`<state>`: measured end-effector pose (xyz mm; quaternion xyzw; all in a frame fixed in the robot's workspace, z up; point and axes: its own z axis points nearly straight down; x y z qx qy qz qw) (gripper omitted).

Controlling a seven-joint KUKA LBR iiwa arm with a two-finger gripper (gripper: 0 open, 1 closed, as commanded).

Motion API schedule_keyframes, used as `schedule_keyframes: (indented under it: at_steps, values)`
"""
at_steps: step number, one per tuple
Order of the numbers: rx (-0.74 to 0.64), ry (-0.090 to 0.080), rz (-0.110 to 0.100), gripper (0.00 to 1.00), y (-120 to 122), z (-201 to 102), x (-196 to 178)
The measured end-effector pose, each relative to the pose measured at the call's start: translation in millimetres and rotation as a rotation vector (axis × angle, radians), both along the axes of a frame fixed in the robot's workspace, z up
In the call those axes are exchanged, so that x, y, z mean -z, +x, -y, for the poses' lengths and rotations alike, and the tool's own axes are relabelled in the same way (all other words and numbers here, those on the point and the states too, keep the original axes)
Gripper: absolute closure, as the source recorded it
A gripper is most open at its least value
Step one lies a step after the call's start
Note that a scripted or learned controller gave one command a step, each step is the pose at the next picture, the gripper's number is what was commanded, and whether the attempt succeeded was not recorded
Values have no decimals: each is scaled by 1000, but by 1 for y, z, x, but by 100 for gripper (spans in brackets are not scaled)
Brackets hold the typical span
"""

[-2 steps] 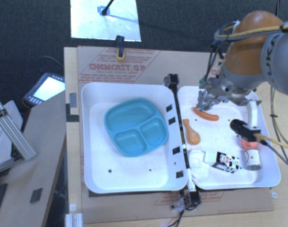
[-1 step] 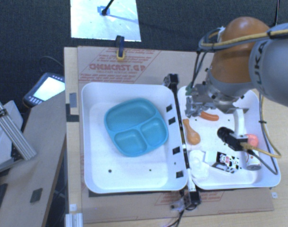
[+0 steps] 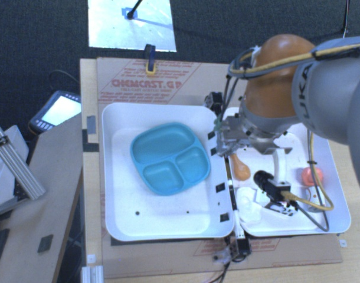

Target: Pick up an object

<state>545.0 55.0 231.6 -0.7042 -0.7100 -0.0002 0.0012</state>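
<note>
Arm (image 3: 321, 93) was positioned over left edge of right bin (image 3: 336, 220); jaws' opening could not be told. Orange spoon-like object (image 3: 241, 169) was seen there, pink ball (image 3: 313, 175) by right edge. Blue divided plate (image 3: 170, 158) was centred in left bin (image 3: 127, 214).

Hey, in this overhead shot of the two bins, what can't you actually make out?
In the camera view:
The right bin: the arm covers much of its floor.
The orange object: its upper end runs under the gripper; contact unclear.
The pink object: too small and blurred to identify.
The white object: pale against the white bin, outline lost.
</note>
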Motion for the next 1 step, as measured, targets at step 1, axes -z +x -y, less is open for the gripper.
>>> schedule_keyframes:
  at_steps: [1]
  values:
    - [0,1,0,100,-19,-46,16]
